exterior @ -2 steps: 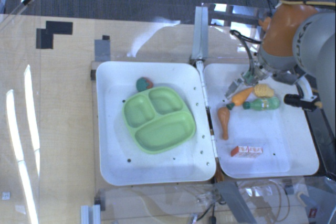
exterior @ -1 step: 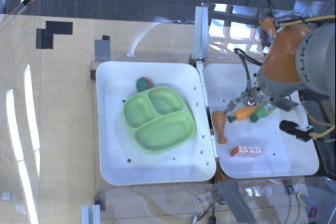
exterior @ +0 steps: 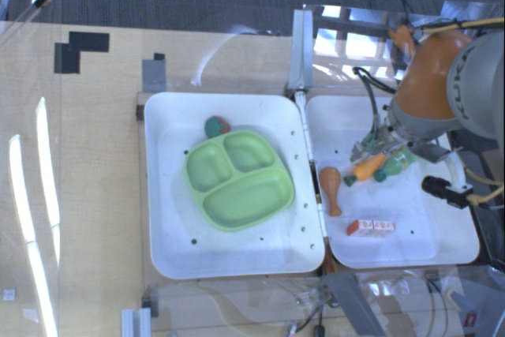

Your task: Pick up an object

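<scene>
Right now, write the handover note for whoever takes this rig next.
Gripper: low in the right white bin, directly above the orange carrot-shaped toy and the green toy beside it; a grasp cannot be confirmed from the view.
Right bin also holds the brown drumstick-shaped toy, near its left wall, and the small red and white packet, nearer the front.
Left white bin: green divided plastic plate, with a small red and green round toy just behind it.
Done: arm positioned over the toys.
Left: secure one object and lift it.

Open floor in right bin's (exterior: 465,249) front, toys (exterior: 371,166) crowding its middle.
</scene>
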